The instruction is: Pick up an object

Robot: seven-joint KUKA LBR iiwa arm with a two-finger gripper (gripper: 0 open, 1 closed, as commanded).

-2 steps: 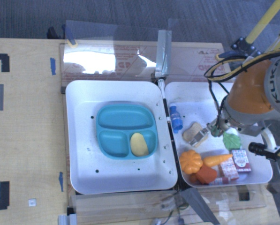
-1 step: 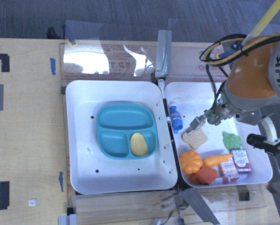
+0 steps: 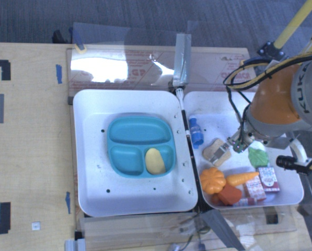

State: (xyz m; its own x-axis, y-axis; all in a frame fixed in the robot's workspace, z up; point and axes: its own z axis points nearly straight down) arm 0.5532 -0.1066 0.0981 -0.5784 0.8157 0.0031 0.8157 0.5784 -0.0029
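Right bin [image 3: 297, 195]: claw [image 3: 238, 144] beside bread slice [image 3: 217, 151], grip state unclear; pumpkin [image 3: 212, 180], carrot [image 3: 242, 179] near.

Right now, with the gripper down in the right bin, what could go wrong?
The gripper sits beside the tan block, near its edge; a grab may slip or push it away. The pumpkin, carrot and cartons lie crowded together nearby, so a sweep could knock them.
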